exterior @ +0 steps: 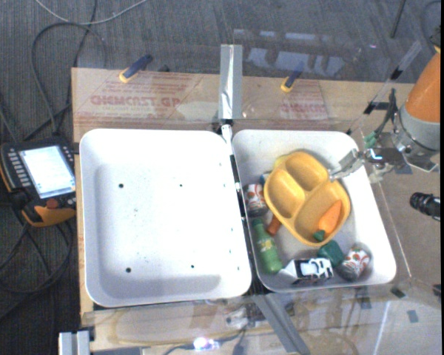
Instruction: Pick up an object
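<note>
The yellow plastic divided tray [307, 196] lies tilted in the right-hand white bin [377, 220], an orange carrot-shaped toy [330, 215] resting in its lower compartment. Below and left of that tray sits a green bottle [266, 247], with a black-and-white toy car [312, 268] beneath it. The arm's gripper [370, 156] hangs just off the tray's upper-right rim; I can't tell how it is set.

A pendant [38, 170] with a lit screen lies at the left edge of the frame on grey carpet [133, 21] (cables [59, 21] loop across the carpet above it). Two yellow-tipped clamps [135, 68] sit along the counter [170, 98] top edge, upper centre.
</note>
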You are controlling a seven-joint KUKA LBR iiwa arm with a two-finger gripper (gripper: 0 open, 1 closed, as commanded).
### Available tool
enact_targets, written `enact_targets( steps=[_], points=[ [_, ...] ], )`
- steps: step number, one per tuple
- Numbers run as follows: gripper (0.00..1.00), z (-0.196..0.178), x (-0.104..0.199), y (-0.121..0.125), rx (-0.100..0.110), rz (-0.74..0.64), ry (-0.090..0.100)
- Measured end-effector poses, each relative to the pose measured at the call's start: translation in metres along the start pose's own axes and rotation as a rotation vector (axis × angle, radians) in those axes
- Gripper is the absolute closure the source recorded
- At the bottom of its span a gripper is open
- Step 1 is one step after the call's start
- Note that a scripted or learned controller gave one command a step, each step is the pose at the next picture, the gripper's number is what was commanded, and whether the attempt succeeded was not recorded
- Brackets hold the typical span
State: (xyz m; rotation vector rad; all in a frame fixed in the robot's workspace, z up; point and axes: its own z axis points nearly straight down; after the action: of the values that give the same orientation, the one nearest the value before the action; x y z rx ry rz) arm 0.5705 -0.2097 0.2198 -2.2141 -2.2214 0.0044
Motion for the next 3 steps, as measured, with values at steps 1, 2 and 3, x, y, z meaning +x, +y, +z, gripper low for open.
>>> enact_targets(
  steps=[1,2,3],
  points=[
    [0.0,0.103,-0.007,0.009,-0.01,-0.177,-0.005],
    [0.0,0.122,0.0,0.007,-0.024,-0.266,-0.018],
    [1.0,0.117,-0.002,0.007,-0.027,-0.264,-0.022]
  ],
)
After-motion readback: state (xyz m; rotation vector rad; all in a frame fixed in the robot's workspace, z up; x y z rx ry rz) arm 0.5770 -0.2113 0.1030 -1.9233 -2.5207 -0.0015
